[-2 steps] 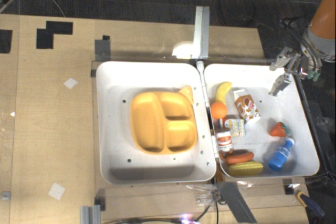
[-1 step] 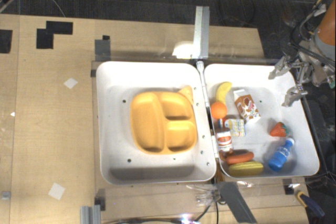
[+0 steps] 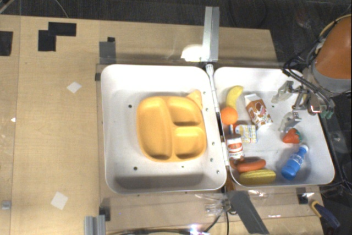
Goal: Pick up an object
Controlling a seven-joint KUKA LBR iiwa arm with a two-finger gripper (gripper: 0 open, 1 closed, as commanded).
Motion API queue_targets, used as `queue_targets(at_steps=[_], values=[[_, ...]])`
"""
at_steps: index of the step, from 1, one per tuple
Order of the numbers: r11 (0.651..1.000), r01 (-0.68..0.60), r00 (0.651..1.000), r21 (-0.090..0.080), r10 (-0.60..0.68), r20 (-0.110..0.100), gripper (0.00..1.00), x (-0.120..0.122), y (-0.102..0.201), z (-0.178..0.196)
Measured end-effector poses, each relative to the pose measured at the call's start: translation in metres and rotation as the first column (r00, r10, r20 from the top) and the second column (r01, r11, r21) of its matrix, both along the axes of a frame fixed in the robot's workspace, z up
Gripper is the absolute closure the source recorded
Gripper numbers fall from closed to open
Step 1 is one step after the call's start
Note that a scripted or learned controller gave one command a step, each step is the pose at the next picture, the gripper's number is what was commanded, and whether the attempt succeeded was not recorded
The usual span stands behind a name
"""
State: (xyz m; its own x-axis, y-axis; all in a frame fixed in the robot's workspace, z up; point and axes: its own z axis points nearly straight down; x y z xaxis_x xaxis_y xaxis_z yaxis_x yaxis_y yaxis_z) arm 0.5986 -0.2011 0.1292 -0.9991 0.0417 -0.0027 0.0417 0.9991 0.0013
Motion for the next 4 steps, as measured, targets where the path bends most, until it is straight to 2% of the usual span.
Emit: queue_targets(at_steps=[1,2,3,4], values=[[1.0,-0.028,1.0,-0.001,0.028,0.004,0.0,0.062,-0.003,-0.021],[1.0,-0.031,0.999,-0.003,0.031,0.014,1.0,0.066,-0.002,-0.008],[0.999,-0.032,0.999,-0.003,0.032,0.014,0.0,0.066,-0.002,-0.009],[0.961,0.276,0.961,0.0,-0.276,0.006,0.0,0.031,-0.005,0.034]])
